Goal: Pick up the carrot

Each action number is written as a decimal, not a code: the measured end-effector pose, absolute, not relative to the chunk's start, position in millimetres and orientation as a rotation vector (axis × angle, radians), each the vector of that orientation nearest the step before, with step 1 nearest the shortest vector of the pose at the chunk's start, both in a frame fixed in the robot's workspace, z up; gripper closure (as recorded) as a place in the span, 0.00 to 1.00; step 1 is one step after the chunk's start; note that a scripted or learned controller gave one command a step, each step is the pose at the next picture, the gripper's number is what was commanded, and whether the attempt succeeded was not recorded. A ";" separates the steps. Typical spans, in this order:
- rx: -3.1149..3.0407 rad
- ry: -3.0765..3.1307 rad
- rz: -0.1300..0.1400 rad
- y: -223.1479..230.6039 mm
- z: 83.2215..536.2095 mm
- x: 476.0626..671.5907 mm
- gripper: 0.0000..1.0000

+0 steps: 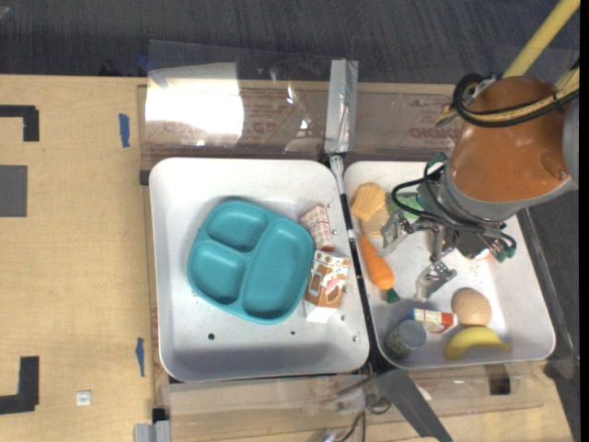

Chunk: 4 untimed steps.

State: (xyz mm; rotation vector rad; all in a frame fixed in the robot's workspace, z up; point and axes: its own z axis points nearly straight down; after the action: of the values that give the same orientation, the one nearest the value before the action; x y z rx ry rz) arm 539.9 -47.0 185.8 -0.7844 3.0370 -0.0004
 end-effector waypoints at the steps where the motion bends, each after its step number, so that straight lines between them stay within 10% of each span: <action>1: -0.885 3.010 0.000 -36.7 185.6 533.3 0.00; 2: -1.000 2.978 0.002 -97.4 138.1 545.5 0.00; 3: -0.872 2.984 -0.024 -103.2 92.2 497.8 0.00; 4: -1.020 2.956 -0.009 -93.3 90.4 557.7 0.00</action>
State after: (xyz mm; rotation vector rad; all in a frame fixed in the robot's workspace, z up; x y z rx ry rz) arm 557.7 -93.3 90.4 -1.0198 2.9555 -0.0086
